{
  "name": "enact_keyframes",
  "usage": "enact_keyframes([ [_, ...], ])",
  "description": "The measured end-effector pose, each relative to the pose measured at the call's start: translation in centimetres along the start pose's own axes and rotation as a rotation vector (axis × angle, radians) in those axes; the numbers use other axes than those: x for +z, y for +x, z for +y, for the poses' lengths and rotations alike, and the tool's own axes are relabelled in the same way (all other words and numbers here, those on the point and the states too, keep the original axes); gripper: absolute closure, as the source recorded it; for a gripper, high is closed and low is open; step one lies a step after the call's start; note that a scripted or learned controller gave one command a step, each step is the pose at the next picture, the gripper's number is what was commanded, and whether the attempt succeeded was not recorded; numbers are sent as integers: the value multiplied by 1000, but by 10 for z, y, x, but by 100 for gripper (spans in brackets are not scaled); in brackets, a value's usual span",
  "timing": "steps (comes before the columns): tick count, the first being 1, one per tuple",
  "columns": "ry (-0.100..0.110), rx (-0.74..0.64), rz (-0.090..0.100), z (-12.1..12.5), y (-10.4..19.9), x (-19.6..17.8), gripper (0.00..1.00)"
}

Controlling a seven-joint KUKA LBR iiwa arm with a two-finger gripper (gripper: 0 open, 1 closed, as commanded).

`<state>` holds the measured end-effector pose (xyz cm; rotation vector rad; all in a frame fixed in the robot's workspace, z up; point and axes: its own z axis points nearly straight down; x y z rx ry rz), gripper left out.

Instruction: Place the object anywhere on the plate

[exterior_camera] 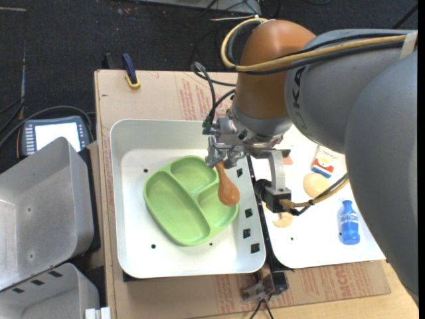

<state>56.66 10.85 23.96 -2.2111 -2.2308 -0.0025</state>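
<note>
My end effector [220,157] hangs over the left bin [126,178], at the right part of the green plate [189,198]. From it an orange-brown spoon-shaped object [227,188] hangs down: its thin handle runs up into my fingers, and its rounded bowl end sits low over the plate's right compartment, at the rim. So my end effector is pinching the object by the top of its handle. I cannot tell whether the bowl end touches the plate or hovers just above it.

The plate is divided into compartments and lies tilted across the middle of the left bin, its long side running from far right to near left. My arm [345,98] crosses in from the right, with the orange band [269,52] above the wrist and a yellow cable looped over it.

In the right bin [312,251] I see a blue bottle [348,222] near the right side, a pale rounded item [316,183] beside it, and a small red, white and blue package [324,165] farther back. Both bins rest on the table [166,85].
</note>
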Motion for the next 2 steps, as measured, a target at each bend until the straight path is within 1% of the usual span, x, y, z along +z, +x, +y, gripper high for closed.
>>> enact_keyframes([
  [1,-1,3,-1,13,29,-1,100],
  [2,1,6,-2,12,27,-1,0],
])
